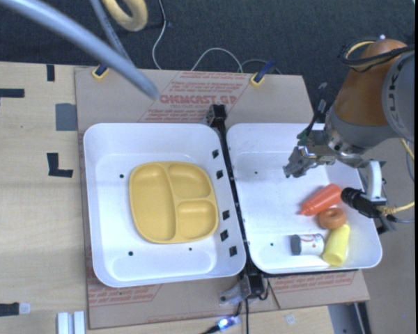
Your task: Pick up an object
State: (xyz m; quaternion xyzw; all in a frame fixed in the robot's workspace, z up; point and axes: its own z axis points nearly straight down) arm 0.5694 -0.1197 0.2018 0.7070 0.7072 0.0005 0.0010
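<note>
The claw (297,164) hung over the right bin (265,193), in its upper middle part, with nothing visible between its dark tips; whether those tips stood apart or together could not be made out from this angle. Behind it the grey arm (376,110) with its orange band came in from the right.

Just below and to the right of the claw, apart from it, lay an orange carrot-shaped toy (321,199), tilted with its thick end up toward the right. Touching the carrot's lower side sat a small brown ring like a doughnut (331,218). Beneath that lay a yellow piece (336,245), and just beside it on the left a small white tube with a dark cap and red marking (306,243). All four were grouped in the lower right corner of the right bin.

Across the black divider (226,186), the left bin (111,207) held a yellow compartment plate (173,202) lying flat near its middle. Both bins rested on a cardboard sheet (188,96) on the surface (28,186).
</note>
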